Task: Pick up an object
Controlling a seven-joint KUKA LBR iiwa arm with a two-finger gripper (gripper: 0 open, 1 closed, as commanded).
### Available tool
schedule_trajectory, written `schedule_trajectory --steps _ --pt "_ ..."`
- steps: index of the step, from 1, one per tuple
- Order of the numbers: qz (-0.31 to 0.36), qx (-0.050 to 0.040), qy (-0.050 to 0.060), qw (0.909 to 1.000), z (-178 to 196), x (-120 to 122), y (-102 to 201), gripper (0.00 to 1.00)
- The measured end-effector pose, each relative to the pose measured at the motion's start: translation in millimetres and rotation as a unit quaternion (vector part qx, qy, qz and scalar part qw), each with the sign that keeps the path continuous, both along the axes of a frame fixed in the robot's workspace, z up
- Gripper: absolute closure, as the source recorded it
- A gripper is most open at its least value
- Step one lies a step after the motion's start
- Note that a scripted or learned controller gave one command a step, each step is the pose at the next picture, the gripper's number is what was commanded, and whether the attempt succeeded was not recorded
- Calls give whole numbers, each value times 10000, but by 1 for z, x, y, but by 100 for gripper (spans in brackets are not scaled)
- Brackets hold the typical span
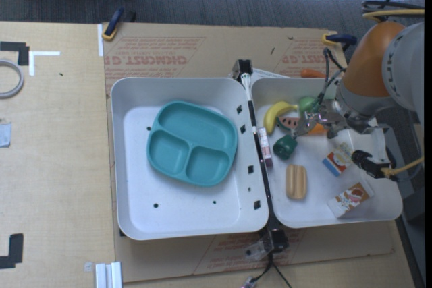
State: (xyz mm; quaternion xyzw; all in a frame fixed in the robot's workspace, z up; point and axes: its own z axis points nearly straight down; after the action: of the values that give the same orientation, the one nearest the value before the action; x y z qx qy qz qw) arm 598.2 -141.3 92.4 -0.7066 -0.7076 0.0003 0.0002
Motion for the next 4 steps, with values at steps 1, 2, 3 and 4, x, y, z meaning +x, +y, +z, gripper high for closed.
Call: schedule_trajectory --steps 1,2,3,4 --pt "-15 -2 -9 10000 10 1 0 100" --pt "13 -9 -13 10000 230 -30 19 100" --pt "13 -9 -11 10000 230 -30 19 0" --pt "3 -3 1 10000 104 -42 56 0"
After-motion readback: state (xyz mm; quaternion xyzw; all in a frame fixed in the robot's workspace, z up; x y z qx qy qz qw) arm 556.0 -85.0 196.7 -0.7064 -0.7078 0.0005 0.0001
